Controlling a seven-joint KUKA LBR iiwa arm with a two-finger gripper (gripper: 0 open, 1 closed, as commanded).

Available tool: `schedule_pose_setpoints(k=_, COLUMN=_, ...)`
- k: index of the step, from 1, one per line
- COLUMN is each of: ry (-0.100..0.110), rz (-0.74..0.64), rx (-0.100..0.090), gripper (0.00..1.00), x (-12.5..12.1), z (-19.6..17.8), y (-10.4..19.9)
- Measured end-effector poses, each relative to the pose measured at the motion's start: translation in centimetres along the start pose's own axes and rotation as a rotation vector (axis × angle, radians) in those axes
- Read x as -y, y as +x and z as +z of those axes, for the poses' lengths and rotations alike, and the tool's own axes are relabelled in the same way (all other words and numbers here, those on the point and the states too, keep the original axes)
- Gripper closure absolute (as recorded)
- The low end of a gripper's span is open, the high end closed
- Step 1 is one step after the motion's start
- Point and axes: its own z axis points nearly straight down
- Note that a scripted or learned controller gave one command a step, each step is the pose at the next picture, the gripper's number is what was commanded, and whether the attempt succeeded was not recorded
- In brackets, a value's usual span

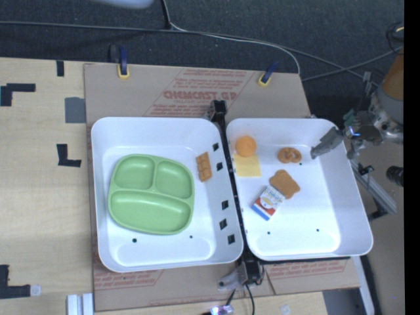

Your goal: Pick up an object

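**Pincer at the rim of the right bin, nothing picked yet**

The gripper (331, 142) sits at the upper right edge of the right bin (341, 241), reaching in from the right side. A grey finger slants down toward the bin floor, and nothing lies against it; whether the pincer is wide or narrow I cannot tell from this angle.

Nearest to it is a brown lump (289, 155), just beside the tip and apart from it. Further in lie an orange ball (245, 146), touching the top of a yellow slice (248, 167), then a brown toast-shaped piece (285, 183) resting against a small red, white and blue carton (266, 203).

The step in hand looks like the approach: no object is chosen or lifted. The next move calls for the pincer to come over 1 item, descend squarely and close around it; the brown lump is the closest candidate.

Count: 2 white bins. The right one holds 5 objects, 1 of each kind. The left bin (105, 133) holds 1 green divided plate (151, 194) with 3 compartments, and 1 small orange-brown block (204, 167) near its right wall.
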Motion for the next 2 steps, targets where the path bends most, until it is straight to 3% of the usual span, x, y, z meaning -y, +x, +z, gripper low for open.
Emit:
schedule_pose_setpoints(k=1, ry=-0.011, rz=-0.003, rx=0.003, gripper=0.00, x=-0.2, z=-0.6, y=0.0)
schedule_pose_setpoints(k=2, ry=-0.005, rz=-0.003, rx=0.001, gripper=0.00, x=-0.4, z=5.8, y=0.5)
